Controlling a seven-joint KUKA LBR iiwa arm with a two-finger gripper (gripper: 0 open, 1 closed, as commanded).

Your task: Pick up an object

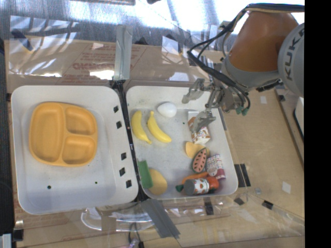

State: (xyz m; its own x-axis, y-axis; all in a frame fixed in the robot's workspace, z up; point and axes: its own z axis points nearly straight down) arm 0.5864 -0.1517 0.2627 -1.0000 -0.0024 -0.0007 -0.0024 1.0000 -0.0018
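In the right bin (227, 154), nearest the front wall, lie a ketchup bottle (206, 185), a can (215, 165) and a watermelon slice (199, 160). Farther back a small packet (200, 133) lies in the bin's middle right, with two bananas (149, 128) and a white egg (166, 109) to its left. Just behind the packet, the gripper (204, 105) hangs with fingers spread and bare, one fingertip close above it.

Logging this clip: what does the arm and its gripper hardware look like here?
The grey KUKA arm has a broad rounded orange band above the wrist and dark lettering on its grey shell. Black cables loop from the wrist down to a slim metallic silver-grey two-finger gripper.
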